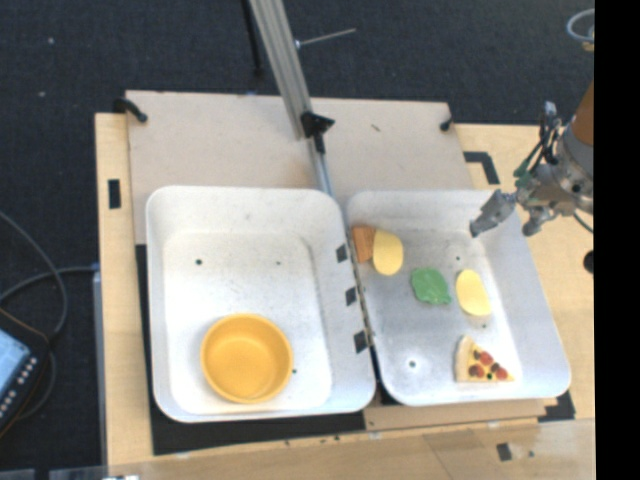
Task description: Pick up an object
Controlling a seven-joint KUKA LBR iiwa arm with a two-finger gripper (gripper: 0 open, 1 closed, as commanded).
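Note:
The right bin [530, 298] holds several small items. A yellow oval piece [388, 253] lies against a brown piece [363, 241] at its left wall. A green leafy piece [431, 286] and a second yellow oval [472, 292] lie near the middle. A pizza slice [481, 361] rests in the front right corner. My gripper [512, 216] hangs over the bin's far right rim, up and to the right of the second yellow oval. Its fingers are spread open with nothing between them.
A yellow bowl [246, 356] sits in the front of the left bin [180, 238]. A slanted metal rail [285, 58] runs from the top of the view down to the gap between the bins. The bench's edges lie close around both bins.

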